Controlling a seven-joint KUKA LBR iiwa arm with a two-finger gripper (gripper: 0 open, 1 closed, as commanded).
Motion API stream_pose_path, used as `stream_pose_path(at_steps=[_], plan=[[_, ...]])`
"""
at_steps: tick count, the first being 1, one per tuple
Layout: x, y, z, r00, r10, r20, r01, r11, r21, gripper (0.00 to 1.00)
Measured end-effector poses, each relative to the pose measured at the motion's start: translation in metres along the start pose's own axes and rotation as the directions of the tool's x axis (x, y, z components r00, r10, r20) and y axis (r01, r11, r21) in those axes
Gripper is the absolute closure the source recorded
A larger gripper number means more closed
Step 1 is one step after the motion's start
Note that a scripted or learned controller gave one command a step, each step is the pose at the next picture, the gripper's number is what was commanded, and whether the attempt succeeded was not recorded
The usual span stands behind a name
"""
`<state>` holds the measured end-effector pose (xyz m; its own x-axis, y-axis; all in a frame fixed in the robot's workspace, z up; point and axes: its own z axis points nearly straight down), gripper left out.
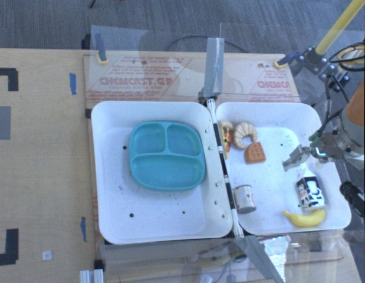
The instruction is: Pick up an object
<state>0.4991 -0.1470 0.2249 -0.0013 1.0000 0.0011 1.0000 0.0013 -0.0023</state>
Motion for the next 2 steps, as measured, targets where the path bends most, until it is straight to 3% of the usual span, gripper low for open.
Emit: stream_pose_path(at_steps=[1, 2], plan=[[-0.027, -0.011, 0.094, 0.984, 0.176, 0.002, -0.176, 0.984, -0.013, 0.00], [-0.043, -0.002, 0.098, 0.987, 0.161, 0.002, -0.161, 0.986, -0.049, 0.00]])
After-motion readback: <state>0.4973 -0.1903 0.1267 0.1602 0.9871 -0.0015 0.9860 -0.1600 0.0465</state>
